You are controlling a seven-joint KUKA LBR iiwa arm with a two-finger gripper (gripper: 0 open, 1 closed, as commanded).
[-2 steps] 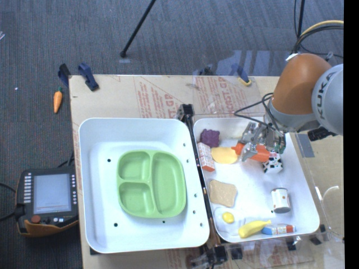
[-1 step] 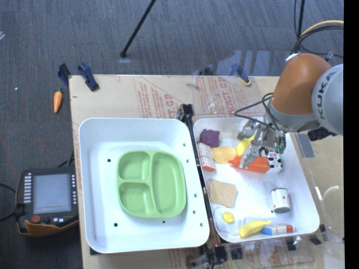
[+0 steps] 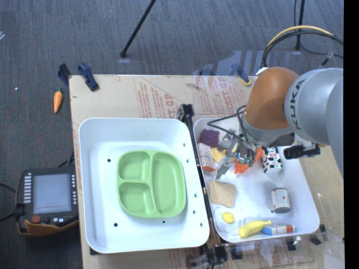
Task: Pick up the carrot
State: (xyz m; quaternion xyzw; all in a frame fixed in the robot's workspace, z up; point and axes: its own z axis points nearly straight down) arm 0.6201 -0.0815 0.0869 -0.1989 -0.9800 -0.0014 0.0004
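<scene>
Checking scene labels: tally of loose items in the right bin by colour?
Purple: 1, purple item
Orange: 1, orange piece by the gripper
Tan: 1, bread slice
Yellow: 2, banana, egg
Black-and-white: 1, spotted toy
Grey: 1, can
Multicoloured: 1, tube
Total: 8 told apart; items under the gripper are too cluttered to count.

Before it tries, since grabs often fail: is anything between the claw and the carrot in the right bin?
Nothing visible: the claw sits right at the carrot; the bread lies apart, lower in the view.
</scene>
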